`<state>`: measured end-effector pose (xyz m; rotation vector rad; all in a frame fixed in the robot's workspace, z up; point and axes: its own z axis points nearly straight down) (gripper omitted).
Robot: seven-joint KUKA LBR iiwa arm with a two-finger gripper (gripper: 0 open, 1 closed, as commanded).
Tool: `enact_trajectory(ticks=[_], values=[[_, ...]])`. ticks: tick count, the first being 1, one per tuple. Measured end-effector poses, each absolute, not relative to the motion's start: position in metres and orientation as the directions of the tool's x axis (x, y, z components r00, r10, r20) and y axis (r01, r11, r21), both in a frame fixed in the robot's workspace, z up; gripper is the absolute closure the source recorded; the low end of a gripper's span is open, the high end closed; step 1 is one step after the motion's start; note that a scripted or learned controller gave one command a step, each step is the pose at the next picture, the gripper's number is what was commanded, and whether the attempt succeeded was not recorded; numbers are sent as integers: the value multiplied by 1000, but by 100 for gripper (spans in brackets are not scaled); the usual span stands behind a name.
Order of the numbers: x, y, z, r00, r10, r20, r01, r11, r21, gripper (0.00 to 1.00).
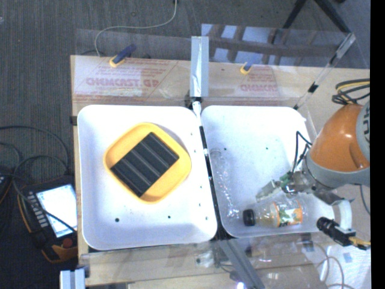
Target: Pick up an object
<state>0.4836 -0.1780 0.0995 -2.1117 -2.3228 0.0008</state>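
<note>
Camera view: looks down at a slant on the bench, so the nearest stuff sits at the bottom of the shot.
Bottle: a clear plastic bottle [274, 215] with a black cap and an orange-green label lies on its side at the near edge of the right bin [252, 131], cap pointing toward the divider.
Gripper: the gripper [287, 184] hangs low over the right bin, just above and beside the bottle, with a crumpled bit of clear wrap [269, 189] right at its tip. Honestly can't tell if the fingers are spread or closed, and nothing visibly sits between them.
Arm: the arm [343, 146] comes in from the right, big orange band up top, grey wrist below it.
Left bin: the left bin [96, 131] holds a yellow dish-shaped thing with a dark ribbed panel [147, 162], lying flat about mid-bin and turned at an angle.
Far side: two small yellow-handled clamps [122, 54] sit on the far edge of the bench beyond the bins.
Floor: a tablet-like screen [54, 206] lies off to the left.
</note>
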Motion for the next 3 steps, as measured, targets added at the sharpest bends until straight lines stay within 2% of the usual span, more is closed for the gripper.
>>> enact_trajectory(ticks=[1,2,3], values=[[484,-177,108,-96,995,3,995,96,-2,100],[484,-177,108,-96,995,4,995,96,-2,0],[489,-207,91,96,995,12,995,-96,5,0]])
